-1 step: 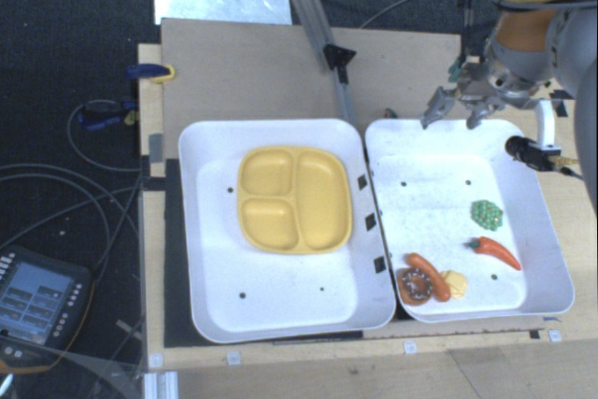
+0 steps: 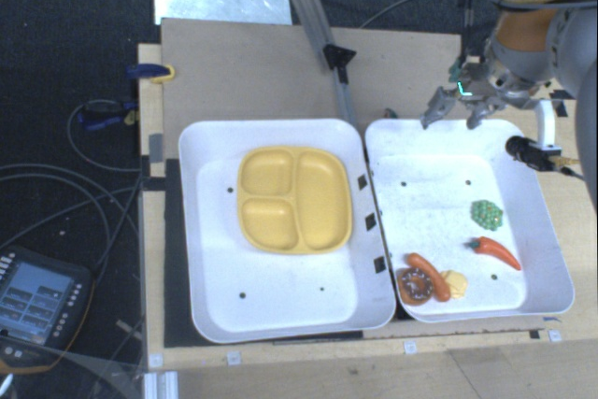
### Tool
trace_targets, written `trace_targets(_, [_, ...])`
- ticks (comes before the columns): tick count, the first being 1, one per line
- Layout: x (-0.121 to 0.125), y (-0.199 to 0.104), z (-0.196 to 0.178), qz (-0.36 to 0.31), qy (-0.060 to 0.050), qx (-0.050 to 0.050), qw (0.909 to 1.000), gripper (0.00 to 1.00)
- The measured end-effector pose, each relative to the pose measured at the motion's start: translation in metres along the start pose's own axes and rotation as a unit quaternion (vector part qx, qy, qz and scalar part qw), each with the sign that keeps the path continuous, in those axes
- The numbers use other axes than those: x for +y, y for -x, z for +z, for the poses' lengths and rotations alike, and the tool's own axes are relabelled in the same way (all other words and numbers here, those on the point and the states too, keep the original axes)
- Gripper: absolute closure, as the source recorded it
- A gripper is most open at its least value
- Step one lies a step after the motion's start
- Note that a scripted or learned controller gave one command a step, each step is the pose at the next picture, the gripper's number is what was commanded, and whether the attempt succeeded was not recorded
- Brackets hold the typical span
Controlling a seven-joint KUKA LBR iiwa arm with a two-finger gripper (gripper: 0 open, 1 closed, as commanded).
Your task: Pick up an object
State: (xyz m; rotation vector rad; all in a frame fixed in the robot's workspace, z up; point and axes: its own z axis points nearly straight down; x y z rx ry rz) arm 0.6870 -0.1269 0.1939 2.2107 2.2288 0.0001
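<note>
My gripper (image 2: 455,116) hangs over the far edge of the right bin (image 2: 439,201), its two fingers spread apart with nothing between them. Well in front of it, toward the bin's near right side, lie a green broccoli piece (image 2: 486,215), an orange carrot (image 2: 496,250), a brown sausage (image 2: 427,274), a chocolate doughnut (image 2: 412,286) and a small pale yellow piece (image 2: 455,282). All of them rest on the bin floor, apart from the gripper.
The left bin (image 2: 215,294) holds a yellow divided plate (image 2: 293,199). A grey pole (image 2: 308,5) slants down to the bench behind the bins. Cables and a control pendant (image 2: 37,294) lie off the bench at left.
</note>
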Motion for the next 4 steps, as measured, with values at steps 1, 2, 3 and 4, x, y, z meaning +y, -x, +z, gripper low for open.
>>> trace_targets(1, [0.0, 0.004, 0.042, 0.002, -0.001, 0.0, 1.0, 0.0])
trace_targets(2, [0.0, -0.001, 0.084, 0.0, -0.002, 0.0, 1.0, 0.0])
trace_targets(3, [0.001, 0.0, 0.102, 0.0, -0.003, 0.0, 1.0, 0.0])
trace_targets(4, [0.002, 0.0, 0.09, -0.001, -0.001, -0.001, 1.0, 1.0])
